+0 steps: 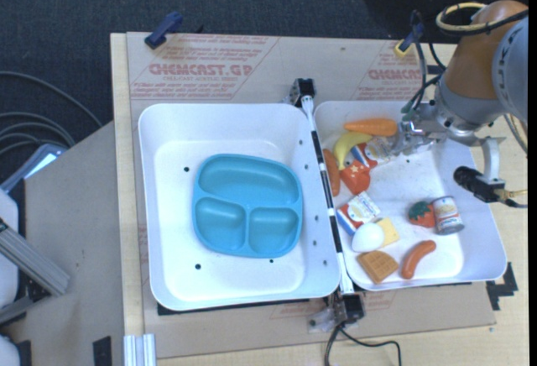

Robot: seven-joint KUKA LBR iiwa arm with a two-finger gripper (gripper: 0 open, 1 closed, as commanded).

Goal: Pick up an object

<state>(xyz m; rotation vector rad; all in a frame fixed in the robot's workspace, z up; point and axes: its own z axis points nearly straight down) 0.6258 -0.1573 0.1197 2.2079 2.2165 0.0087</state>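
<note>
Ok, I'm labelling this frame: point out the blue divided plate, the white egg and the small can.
blue divided plate (248, 205), camera view, on the ridge between its compartments.
white egg (367, 237), camera view, middle of its shell.
small can (447, 216), camera view, on its labelled side.

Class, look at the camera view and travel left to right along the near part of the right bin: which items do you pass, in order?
White egg → cracker → sausage → small can.
</note>
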